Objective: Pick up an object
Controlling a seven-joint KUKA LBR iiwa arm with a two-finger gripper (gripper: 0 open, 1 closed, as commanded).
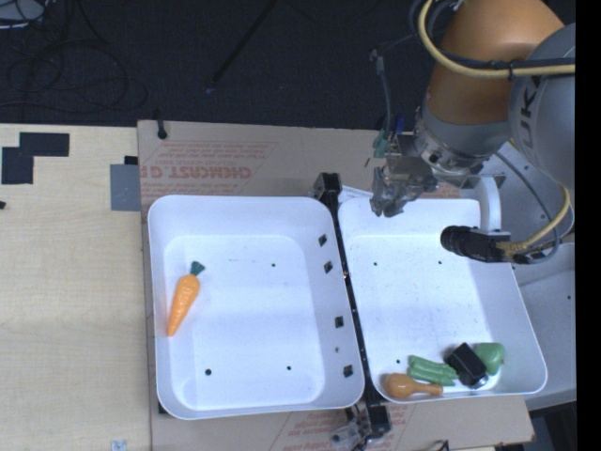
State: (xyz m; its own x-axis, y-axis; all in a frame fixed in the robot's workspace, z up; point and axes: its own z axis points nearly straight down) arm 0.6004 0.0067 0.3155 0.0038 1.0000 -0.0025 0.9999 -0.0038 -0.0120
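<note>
An orange toy carrot (183,297) with a green top lies at the left side of the left bin (235,393). In the right bin's (512,299) near right corner lie a green bean pod (432,370), an orange pear-shaped toy (410,386), a small black block (466,364) and a green piece (490,353), all bunched together. My gripper (387,205) hangs over the far left edge of the right bin, well apart from all of them. Nothing shows between its fingertips.
A black divider strip (340,289) with clips runs between the two bins. A black cylinder (474,243) on the arm juts over the right bin's far right side. Cardboard (235,163) lies under both bins, on a pale wooden bench (70,289).
</note>
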